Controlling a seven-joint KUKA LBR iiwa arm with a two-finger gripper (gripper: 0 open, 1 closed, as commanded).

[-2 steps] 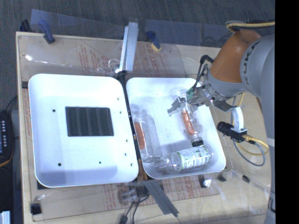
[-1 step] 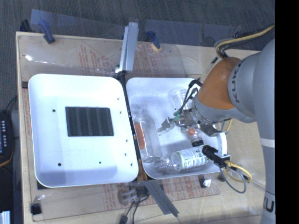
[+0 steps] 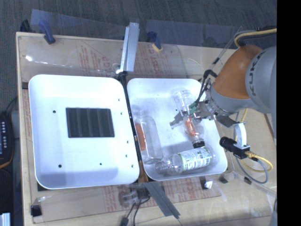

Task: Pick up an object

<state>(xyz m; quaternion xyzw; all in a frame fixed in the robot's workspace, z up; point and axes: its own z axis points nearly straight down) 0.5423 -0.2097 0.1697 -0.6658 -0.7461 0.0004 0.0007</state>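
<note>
From above at a slant, the bench (image 3: 70, 55) carries two shallow white bins side by side. The left bin (image 3: 47, 164) has a dark ribbed panel (image 3: 90, 122) lying at its centre. The right bin (image 3: 155, 86) holds several clear plastic bottles.

The arm (image 3: 244, 76), grey with an orange band, comes in from 3 o'clock and reaches down into the right bin. Its gripper (image 3: 184, 118) sits near the bin's centre, a little toward 1 o'clock, directly over a small bottle with an orange-pink label (image 3: 192, 128). Whether the claw is open, closed or actually gripping that bottle cannot be told from this angle.

A clear bottle (image 3: 181, 98) lies just at 12 o'clock from the gripper. A long bottle with an orange strip (image 3: 146, 138) lies along the bin's 9 o'clock wall. A labelled bottle with a dark cap (image 3: 188, 160) lies across the 6 o'clock end, its cap pointing toward 1 o'clock.
</note>
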